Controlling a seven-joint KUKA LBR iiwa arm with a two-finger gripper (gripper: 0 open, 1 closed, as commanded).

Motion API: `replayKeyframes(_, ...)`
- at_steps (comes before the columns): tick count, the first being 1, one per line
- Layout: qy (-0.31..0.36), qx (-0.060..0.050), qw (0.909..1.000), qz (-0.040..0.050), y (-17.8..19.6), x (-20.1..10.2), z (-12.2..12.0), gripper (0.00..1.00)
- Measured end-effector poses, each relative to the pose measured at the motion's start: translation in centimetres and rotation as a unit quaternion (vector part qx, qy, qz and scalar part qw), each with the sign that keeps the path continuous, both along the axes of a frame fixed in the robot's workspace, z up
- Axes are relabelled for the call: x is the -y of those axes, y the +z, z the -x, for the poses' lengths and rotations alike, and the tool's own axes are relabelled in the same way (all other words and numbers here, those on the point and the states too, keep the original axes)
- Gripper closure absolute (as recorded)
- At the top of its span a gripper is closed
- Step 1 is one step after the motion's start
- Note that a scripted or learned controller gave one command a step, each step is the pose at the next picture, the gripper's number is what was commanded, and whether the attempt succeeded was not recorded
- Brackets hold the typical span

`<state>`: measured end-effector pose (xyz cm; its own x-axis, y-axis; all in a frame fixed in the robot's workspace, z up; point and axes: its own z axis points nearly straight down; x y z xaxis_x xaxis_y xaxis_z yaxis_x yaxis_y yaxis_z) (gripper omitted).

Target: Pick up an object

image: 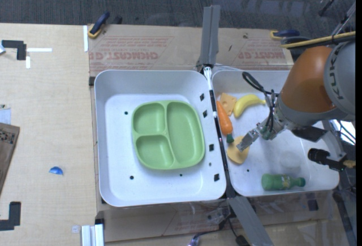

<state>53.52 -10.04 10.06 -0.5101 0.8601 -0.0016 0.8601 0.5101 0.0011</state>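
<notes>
In the right bin (294,157) lie a yellow banana (249,104), an orange carrot (225,121), a pale yellow wedge (227,104), a yellow-orange piece (237,152) and a green bottle (283,182) on its side near the front wall. My gripper (250,137) reaches in from the right and hangs low over the bin's left half. Its tip is right at the upper edge of the yellow-orange piece, just right of the carrot's green end. I cannot make out whether it touches the piece. The orange wrist band (308,89) covers the bin's back right part.
The left bin (107,126) holds a green divided plate (168,134). A grey divider post (210,35) stands behind the seam between the bins. Cardboard lies behind both bins. A small blue object (55,171) sits on the wooden bench at left.
</notes>
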Motion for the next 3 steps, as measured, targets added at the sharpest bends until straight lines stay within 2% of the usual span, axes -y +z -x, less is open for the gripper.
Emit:
replayKeyframes(1, -0.021, 0.000, 0.9998, 0.0002, -0.9, -0.1, -6.2, 0.00)
replayKeyframes(2, -0.076, 0.000, 0.9971, 0.0003, -0.8, 0.3, -11.1, 0.00)
replayKeyframes(3, -0.076, -0.011, 0.9970, 0.0006, -0.3, 0.4, -10.6, 1.00)
